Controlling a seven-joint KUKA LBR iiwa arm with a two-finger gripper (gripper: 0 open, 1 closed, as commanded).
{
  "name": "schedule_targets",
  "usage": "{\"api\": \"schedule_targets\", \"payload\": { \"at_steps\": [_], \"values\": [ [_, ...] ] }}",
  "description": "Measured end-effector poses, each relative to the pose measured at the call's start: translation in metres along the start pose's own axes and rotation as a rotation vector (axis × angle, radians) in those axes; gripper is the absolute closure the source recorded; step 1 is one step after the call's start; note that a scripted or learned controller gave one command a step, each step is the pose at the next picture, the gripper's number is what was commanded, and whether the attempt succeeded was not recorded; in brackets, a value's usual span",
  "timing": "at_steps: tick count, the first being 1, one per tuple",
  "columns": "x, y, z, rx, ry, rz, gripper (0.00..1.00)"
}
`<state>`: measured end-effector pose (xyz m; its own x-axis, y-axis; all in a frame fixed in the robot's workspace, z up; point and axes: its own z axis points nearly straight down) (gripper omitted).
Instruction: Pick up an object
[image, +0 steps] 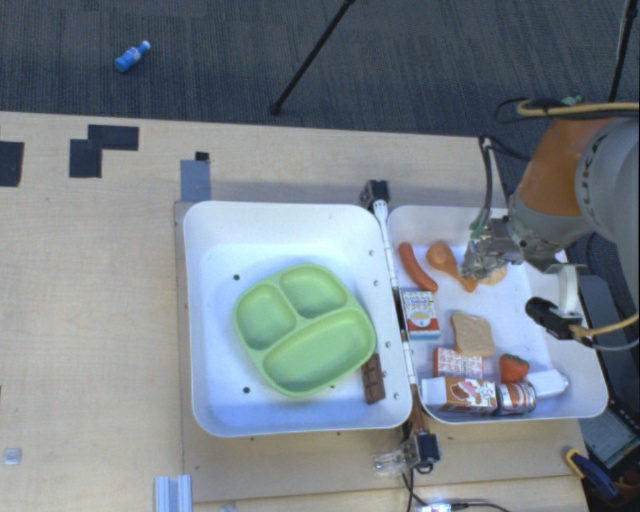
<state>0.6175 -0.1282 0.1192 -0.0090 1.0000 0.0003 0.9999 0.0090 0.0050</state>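
A jumble of toy food lies in the right bin (590, 400): a red sausage (417, 267) near the far left corner, an orange carrot-like piece (442, 256) just beside it, a small printed carton (420, 312) against the left wall, a slice of brown bread (472, 333) at the middle, a second carton (458, 363) below it, a red tomato-like piece (513, 367) to its right, and a can lying on its side (495, 397) along the near wall; the gripper (487, 258) is down in the far part of this bin, just right of the carrot-like piece and over a small orange item (479, 279) whose shape is too hidden to name; how far the jaws stand apart cannot be told, nor whether anything sits between them; the grey arm (590, 185) with its orange band reaches in from the right; in the left bin (205, 330) a green divided plate (305, 328) rests at the middle, with a brown bar (373, 381) just beside its near right edge; both bins sit side by side on the pale wooden bench (90, 330); a small blue bottle (131, 56) lies on the dark carpet beyond.
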Motion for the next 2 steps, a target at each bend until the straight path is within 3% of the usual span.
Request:
{"api": "schedule_targets", "payload": {
  "at_steps": [1, 2],
  "values": [
    [0.049, 0.053, -0.067, 0.0, 0.0, 0.002, 1.0],
    [0.089, 0.002, -0.112, 0.001, 0.001, 0.001, 1.0]
  ]
}}
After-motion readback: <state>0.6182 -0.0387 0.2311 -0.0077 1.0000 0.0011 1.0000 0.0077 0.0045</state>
